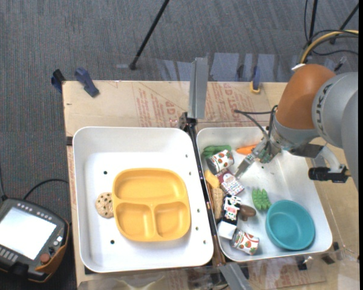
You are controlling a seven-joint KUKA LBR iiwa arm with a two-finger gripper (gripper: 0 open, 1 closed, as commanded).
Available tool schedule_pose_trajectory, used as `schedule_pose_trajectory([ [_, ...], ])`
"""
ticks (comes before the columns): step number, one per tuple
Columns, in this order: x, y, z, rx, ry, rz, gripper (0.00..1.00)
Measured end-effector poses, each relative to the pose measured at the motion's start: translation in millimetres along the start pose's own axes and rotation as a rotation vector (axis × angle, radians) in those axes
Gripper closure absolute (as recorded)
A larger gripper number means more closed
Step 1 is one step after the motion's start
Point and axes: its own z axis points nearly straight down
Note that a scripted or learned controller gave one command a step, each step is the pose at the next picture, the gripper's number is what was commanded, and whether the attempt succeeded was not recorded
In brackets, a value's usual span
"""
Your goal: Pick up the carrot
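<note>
Hovering beside the carrot, your claw gives no telling of its spread; the carrot looks light, stiff, slick — grip it mid-body.

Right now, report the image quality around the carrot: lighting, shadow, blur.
Camera view: lighting is even and soft, with no strong glare on the white bins; the arm casts a faint shadow on the right bin's floor near the gripper; the carrot is small, partly hidden by the gripper, and slightly soft; the yellow tray shows sharply.
</note>
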Motion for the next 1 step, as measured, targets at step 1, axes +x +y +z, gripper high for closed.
schedule_pose_trajectory([
  [1, 3.4, 4.0, 2.1, 0.002, 0.001, 0.39, 0.0],
])
